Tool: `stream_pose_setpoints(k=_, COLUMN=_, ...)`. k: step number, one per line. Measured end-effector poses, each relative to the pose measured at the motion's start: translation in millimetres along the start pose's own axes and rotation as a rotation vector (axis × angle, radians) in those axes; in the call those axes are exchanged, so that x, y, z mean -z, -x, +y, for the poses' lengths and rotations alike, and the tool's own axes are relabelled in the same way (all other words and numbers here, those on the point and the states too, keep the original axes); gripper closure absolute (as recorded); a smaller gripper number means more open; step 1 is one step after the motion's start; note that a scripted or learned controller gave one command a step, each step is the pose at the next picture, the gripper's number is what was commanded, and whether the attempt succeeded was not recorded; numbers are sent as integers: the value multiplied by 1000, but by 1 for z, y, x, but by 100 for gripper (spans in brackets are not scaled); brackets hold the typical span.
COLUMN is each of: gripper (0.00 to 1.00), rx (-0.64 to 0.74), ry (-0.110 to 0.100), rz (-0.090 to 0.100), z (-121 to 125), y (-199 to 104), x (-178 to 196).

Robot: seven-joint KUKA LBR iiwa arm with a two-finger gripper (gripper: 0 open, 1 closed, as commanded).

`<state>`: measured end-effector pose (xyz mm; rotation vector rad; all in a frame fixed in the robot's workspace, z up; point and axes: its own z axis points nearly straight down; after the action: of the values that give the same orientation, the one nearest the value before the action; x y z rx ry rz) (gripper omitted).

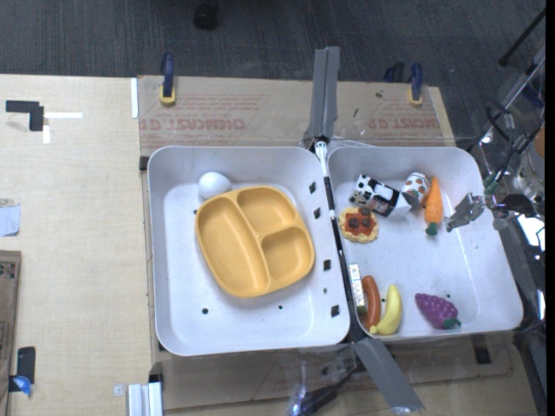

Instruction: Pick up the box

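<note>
Hovering at the right rim of the right shallow white bin (486, 258), my two-finger gripper (473, 208) sat just right of the orange plastic carrot (433, 202); whether it was spread or pressed together, I cannot tell. The small black-and-white cow-patterned box (375, 194) lay at the far left of that bin, well apart from me. Near it were a round toy pizza (359, 224) and a speckled egg-shaped toy (415, 186). At the near side lay a toy hot dog (371, 302), a yellow banana (390, 310) and purple grapes (436, 308). The left white bin (173, 302) held a yellow divided plate (254, 239) and a white ball (213, 183).
</note>
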<state>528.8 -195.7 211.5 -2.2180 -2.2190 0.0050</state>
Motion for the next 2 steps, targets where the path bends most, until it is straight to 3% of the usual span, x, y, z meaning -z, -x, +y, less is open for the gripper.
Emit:
stream_pose_setpoints(k=1, gripper=0, rx=224, ry=1, rz=1, z=-51, y=-27, x=-97)
stream_pose_setpoints(k=2, gripper=0, rx=147, ry=3, rz=-1, z=-9, y=-5, x=-95)
